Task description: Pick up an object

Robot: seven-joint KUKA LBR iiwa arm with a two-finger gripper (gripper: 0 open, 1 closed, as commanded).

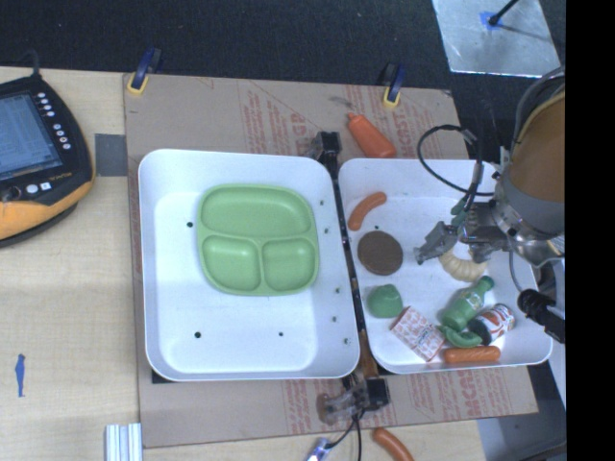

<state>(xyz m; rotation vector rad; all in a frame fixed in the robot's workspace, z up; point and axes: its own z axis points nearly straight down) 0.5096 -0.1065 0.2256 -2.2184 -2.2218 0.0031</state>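
— Claw [430, 249] is hovering in the right bin [404, 176]; is it grasping anything?
— No, it is standing released. The brown disc [381, 253] is lying just left of it, flat on the bin floor.

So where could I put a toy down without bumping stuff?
The left bin has bare white floor around the green plate, mostly below it and to its left. The right bin is crowded along its lower right; its only bare strip is the top edge, above the sausage and brown disc.
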